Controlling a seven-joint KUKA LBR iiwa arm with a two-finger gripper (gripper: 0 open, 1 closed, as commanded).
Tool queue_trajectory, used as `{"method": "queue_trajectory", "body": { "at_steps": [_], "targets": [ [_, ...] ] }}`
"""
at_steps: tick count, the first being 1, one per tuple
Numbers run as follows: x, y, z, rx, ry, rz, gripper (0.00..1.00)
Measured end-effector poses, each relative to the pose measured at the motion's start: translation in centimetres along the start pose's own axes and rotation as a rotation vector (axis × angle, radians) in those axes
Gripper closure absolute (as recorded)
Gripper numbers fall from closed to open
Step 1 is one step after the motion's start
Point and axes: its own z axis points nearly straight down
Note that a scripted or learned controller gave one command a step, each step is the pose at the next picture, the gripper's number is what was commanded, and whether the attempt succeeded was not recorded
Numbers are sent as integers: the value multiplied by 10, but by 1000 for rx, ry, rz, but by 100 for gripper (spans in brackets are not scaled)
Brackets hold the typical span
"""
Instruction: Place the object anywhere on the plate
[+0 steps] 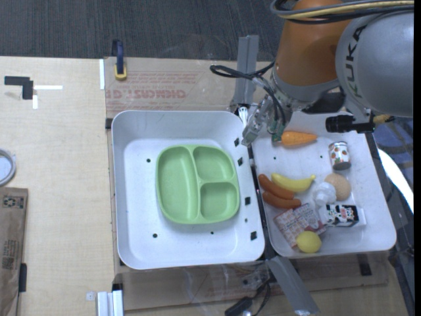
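So, going from the left: the green three-section plate (pixel 197 183) sits in the middle of the left bin (pixel 131 176), below and well to the left of the pincer (pixel 258 129), with nothing on it. The pincer itself hangs over the top left corner of the right bin (pixel 381 203), right by the edge where the two bins meet, tilted down and to the left. Honestly I can't tell whether it's clenched or released from this angle, and I can't see anything in it. Just to its right, at nearly the same height, lies a carrot (pixel 299 137), orange tip pointing right, close to the pincer but apart from it. It's the nearest thing to grab; which toy is the one meant I can't say, and all of them are in the right bin. Below the pincer and a little right are two sausages (pixel 279 193) with a banana (pixel 293 181) just above them, touching. Lower still there's a packet (pixel 296 221) and a lemon (pixel 309 242). Further right: a can (pixel 339 154), an egg (pixel 340 186), and a milk carton (pixel 342 214) on its side. The arm (pixel 368 58) comes in from the upper right.
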Motion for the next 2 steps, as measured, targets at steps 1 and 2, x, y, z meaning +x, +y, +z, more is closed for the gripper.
{"method": "queue_trajectory", "body": {
  "at_steps": [1,2],
  "targets": [
    [59,45,94,0,0,78,100],
    [71,20,-13,0,-2,186,100]
  ]
}}
